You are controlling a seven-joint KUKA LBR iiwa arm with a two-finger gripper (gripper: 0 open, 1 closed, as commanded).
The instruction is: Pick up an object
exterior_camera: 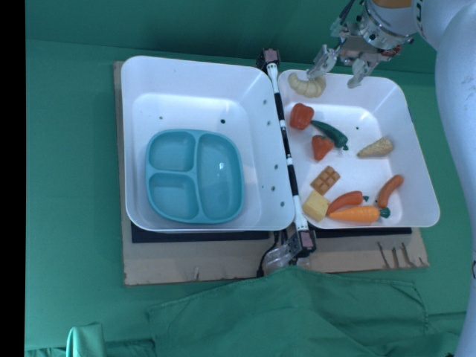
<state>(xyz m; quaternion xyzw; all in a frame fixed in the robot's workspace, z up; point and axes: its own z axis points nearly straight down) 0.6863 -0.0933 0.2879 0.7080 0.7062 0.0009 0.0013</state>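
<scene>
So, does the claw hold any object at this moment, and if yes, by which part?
Nothing is held. The claw hangs open above the far edge of the right bin, with only air between its fingers. The croissant lies just beside it, untouched.

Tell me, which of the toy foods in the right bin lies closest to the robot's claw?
The pale, ridged croissant-shaped toy at the bin's far rim, just below the open gripper. The other foods lie nearer the camera.

My gripper [341, 66] hangs above the right bin's [416, 177] far edge, beside the croissant [308, 85]; the divided plate [195, 176] lies in the left bin [149, 80].
</scene>
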